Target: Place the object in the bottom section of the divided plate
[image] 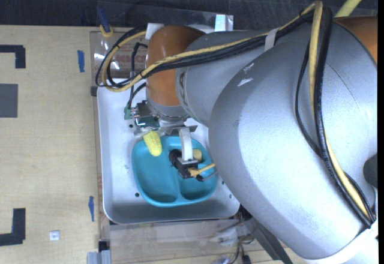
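Note:
A blue divided plate [157,192] lies in the white bin [115,155], toward its near side. A yellow corn cob [153,143] sits at the plate's upper left part, over the larger left section. My gripper [148,129] hangs directly above the cob's top end, so close that the two seem to touch. The wrist and the big grey arm hide the plate's upper right rim and much of the bin.
The arm covers the whole right half of the view. The bin's left wall [101,137] runs close to the plate. A tangle of yellow and black cable [117,59] loops over the bin's far left corner. Wooden bench top [48,137] lies to the left.

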Robot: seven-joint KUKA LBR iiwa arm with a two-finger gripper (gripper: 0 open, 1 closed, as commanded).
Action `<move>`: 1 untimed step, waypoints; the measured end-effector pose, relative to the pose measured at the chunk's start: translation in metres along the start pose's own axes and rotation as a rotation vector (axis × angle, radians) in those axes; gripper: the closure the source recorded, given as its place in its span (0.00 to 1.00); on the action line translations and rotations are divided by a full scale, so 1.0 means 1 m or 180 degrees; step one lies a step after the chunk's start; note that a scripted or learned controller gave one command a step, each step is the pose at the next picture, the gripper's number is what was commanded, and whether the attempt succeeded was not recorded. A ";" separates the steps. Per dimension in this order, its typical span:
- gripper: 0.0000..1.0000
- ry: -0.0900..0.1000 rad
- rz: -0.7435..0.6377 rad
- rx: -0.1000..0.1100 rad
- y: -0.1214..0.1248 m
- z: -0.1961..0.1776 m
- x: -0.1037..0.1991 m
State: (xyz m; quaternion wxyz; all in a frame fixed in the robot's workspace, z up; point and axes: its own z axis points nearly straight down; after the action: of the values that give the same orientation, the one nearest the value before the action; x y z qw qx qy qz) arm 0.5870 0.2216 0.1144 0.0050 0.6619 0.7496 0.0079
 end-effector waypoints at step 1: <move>1.00 -0.0029 0.1808 0.0058 -0.007 -0.053 -0.014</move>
State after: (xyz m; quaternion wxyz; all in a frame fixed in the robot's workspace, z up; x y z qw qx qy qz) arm 0.5806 0.2064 0.1668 0.0000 0.8454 0.5341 -0.0007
